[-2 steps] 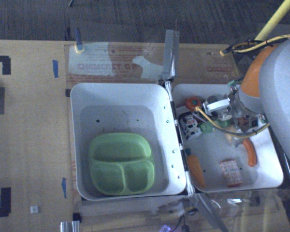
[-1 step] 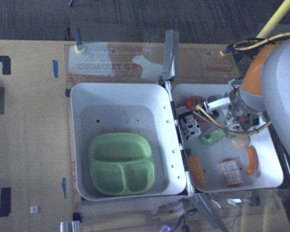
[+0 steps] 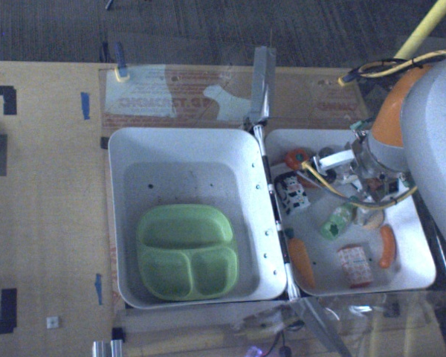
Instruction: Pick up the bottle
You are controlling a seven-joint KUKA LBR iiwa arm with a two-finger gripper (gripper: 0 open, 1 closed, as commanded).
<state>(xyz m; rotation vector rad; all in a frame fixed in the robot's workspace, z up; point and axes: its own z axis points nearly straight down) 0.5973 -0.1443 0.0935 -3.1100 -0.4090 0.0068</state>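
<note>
A small green bottle [image 3: 337, 222] lies tilted on the floor of the right bin [image 3: 416, 274], near its middle. My gripper [image 3: 366, 196] hangs over the right bin's upper right part, just above and to the right of the bottle's upper end. Cables and the wrist body hide its tip. The grey arm with its orange band [image 3: 392, 121] comes in from the right edge.
Around the bottle in the right bin lie a black-and-white patterned toy [image 3: 291, 193], a red item [image 3: 297, 158], an orange carrot-like piece [image 3: 301, 262], a red-and-white packet [image 3: 354, 265] and an orange sausage shape [image 3: 387, 246]. The left bin [image 3: 126, 162] holds a green divided plate [image 3: 187, 251].
</note>
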